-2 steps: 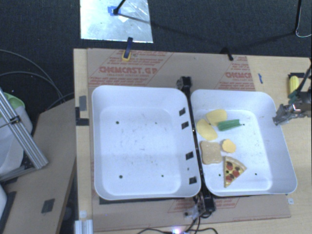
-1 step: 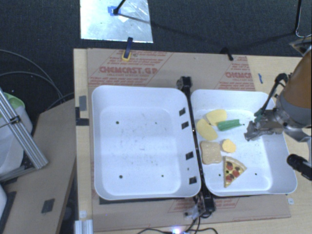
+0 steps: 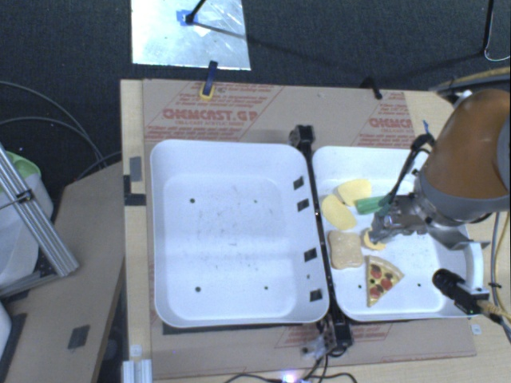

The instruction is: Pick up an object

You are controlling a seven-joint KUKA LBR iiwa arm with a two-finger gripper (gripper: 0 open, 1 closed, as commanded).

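pizza slice (image 3: 382, 280) lies near in the right bin (image 3: 423, 303); tool (image 3: 382, 231) hovers just beyond it, grip unreadable; descent comes next, i'd say.

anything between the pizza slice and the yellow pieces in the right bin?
Yes: in the camera view a beige bread-like piece lies between the pizza slice and the yellow pieces.

floor: you see dark carpet (image 3: 64, 30) | a shiny metal sheet (image 3: 190, 22) lies on it at the top | bench: you look down on a brown printed board (image 3: 239, 110) | left: aluminium framing (image 3: 36, 222) beside a tan tabletop (image 3: 88, 246) | cables (image 3: 48, 110) cross the carpet
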